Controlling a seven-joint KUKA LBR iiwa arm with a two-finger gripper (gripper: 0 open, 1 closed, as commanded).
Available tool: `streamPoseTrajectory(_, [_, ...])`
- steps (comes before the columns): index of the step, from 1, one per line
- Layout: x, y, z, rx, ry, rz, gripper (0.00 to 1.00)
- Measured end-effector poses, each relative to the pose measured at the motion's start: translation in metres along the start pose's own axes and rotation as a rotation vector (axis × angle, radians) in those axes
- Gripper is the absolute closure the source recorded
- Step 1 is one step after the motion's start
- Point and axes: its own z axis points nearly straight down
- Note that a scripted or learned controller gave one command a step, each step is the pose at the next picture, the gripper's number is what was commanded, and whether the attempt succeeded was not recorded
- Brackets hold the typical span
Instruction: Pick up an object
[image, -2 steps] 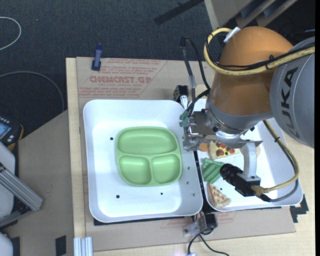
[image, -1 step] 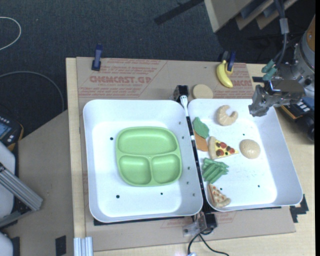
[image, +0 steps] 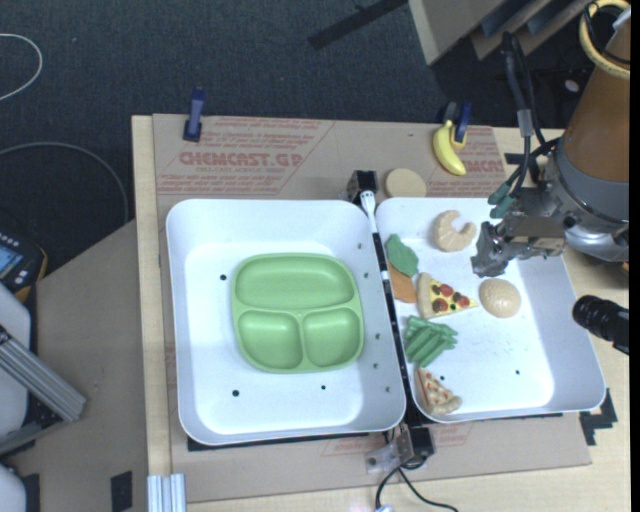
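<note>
Candidate object: smooth, pale egg-shaped piece (image: 499, 297), right of centre in the right bin (image: 560, 370), just below and right of the gripper (image: 487, 262). Gripper hangs low over the bin floor between this piece and the curled tan croissant-like item (image: 452, 230) in the upper part of the bin; nothing visible in its grasp. Finger spacing: cannot tell, tips are dark and overlap. Step judged: approach, grasp not yet made. The next move likely calls for a short shift toward the rounded piece, which may roll. Nearby: flat pizza wedge (image: 441, 296), ridged green bean cluster (image: 428, 340), second wedge (image: 437, 391). Left bin (image: 200, 300) holds a matte green compartment tray (image: 296, 311).
</note>
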Motion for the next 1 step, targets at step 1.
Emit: streamPoseTrajectory(1, [-0.0343, -0.0002, 0.0619, 0.004, 0.000, 0.002, 1.00])
